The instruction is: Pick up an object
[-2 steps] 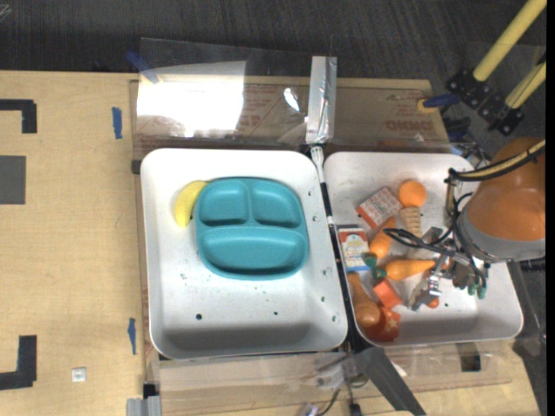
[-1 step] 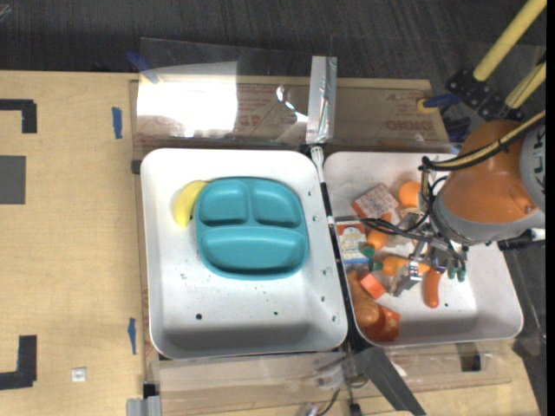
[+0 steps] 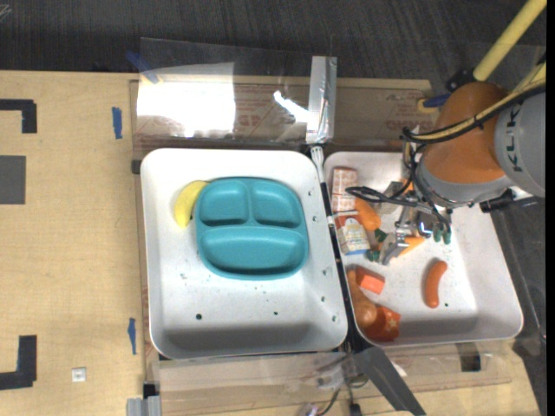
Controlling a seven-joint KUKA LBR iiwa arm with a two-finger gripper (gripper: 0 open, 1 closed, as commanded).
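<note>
Nearest the camera, the surface [image 3: 61,258] carries two white bins side by side. At nine o'clock, the left bin [image 3: 243,319] holds a teal divided plate [image 3: 252,225] with a yellow banana [image 3: 185,201] touching its nine o'clock edge. At three o'clock, the right bin [image 3: 473,306] holds the arm's gripper [image 3: 404,235], lowered among small items; whether it is open or closed cannot be told. Letters "KU" show on the grey arm [image 3: 520,137]. A printed packet [image 3: 343,185], its writing unreadable, lies at the right bin's eleven o'clock. A red sausage [image 3: 434,282] lies at four o'clock of the gripper, an orange carrot [image 3: 368,215] just beside it at nine.
</note>
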